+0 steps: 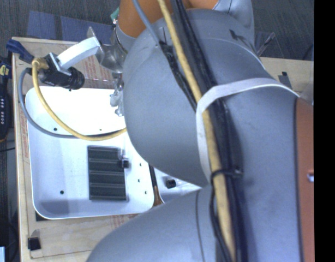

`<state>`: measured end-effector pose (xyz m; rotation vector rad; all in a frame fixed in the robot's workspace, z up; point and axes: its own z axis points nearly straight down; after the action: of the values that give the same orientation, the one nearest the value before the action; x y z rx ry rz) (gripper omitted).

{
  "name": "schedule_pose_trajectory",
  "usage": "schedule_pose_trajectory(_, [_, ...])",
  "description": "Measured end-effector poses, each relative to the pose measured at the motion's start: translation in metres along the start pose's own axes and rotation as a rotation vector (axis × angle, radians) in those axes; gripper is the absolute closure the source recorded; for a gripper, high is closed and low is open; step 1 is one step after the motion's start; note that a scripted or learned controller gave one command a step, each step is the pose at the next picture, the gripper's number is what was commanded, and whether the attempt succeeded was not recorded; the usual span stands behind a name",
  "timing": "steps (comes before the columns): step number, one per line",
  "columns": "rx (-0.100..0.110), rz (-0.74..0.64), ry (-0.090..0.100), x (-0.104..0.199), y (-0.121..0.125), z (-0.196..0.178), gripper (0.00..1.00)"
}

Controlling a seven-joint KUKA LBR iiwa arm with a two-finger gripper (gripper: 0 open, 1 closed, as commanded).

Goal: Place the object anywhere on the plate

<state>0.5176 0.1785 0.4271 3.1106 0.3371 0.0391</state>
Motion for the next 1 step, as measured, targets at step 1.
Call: schedule_pose_trajectory(1, [0.018, -0.222, -0.026, -0.0338, -0.0486, 0.0461, 1.00])
